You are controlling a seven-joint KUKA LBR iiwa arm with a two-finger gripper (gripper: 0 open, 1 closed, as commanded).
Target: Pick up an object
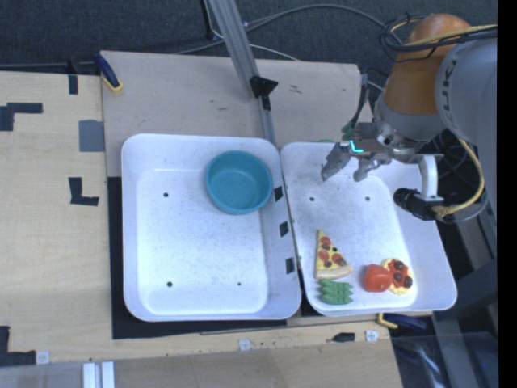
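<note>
1. Right bin [420,241]: its upper half lies bare, and the gripper [348,168] hangs over that open floor with room all around it.
2. Down at the near end, the pizza slice [329,257], green piece [336,293] and red-and-yellow toy [386,276] crowd together, gaps narrow between them.
3. Left bin [153,241]: the blue bowl [238,182] blocks the upper right corner; the rest is wide open.
4. A slanted metal pole [242,47] crosses above the divide between the bins.
</note>
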